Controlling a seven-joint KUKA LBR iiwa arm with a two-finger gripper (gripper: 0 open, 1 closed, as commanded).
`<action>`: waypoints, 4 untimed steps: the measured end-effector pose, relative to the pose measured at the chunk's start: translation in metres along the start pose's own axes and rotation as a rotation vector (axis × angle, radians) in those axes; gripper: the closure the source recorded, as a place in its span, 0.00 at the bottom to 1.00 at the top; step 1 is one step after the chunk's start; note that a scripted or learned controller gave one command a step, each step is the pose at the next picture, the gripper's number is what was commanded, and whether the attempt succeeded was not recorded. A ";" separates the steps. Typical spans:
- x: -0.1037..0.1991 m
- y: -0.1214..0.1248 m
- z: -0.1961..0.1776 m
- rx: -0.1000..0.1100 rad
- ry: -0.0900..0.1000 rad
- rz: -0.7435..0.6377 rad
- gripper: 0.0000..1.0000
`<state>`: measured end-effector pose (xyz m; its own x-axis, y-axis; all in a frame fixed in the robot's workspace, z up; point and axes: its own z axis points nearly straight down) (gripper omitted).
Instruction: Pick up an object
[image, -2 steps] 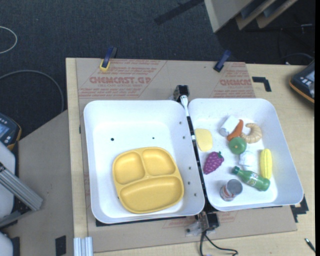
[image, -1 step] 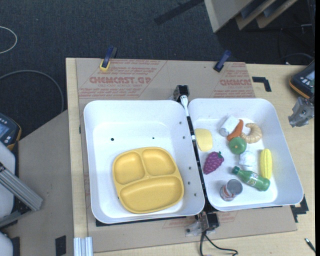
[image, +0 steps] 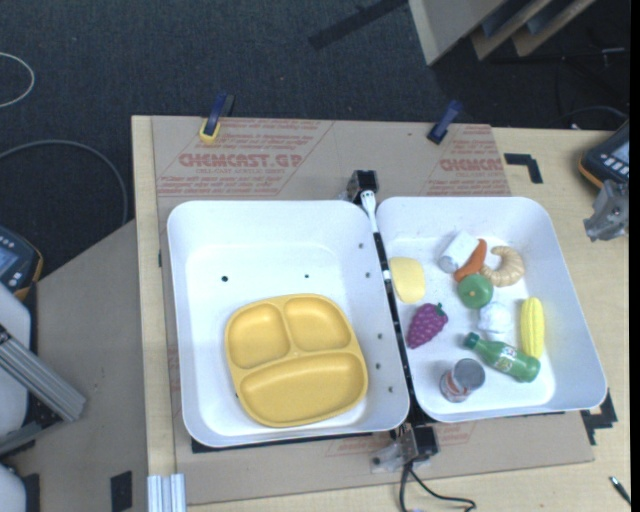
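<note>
Yellow plastic sits nearest me: a three-part plate (image: 295, 358) lying flat in the left bin (image: 185, 300), toward its near edge, with nothing on it. In the right bin (image: 572, 290) are all the small things I might pick. Closest to the near rim stands a small can (image: 462, 380), and just beside it lies a green bottle (image: 503, 358) on its side. A yellow corn cob (image: 532, 328) lies lengthwise by the bottle's far end, and a purple bunch of grapes (image: 426, 324) rests close to the wall between the bins. Farther in come a small white piece (image: 493, 318), a green ball-like fruit (image: 476, 290) touching it, and a pale yellow piece (image: 407, 279) near the dividing wall. Farthest are an orange carrot (image: 473, 260), a white block (image: 455, 248) and a tan croissant-like shape (image: 508, 265), clustered together. My gripper (image: 606, 215) hangs outside the right bin, beyond its far right corner, well apart from every item; whether it is apart or together I cannot tell.
</note>
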<state>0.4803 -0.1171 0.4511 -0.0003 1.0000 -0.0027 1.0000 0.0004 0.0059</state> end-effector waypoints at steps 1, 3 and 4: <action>0.000 0.001 -0.011 -0.004 -0.002 0.000 1.00; 0.000 0.002 -0.032 -0.010 -0.005 -0.001 1.00; 0.000 0.003 -0.042 -0.013 -0.007 -0.002 1.00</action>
<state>0.4832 -0.1174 0.4934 -0.0018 1.0000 -0.0096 0.9998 0.0020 0.0189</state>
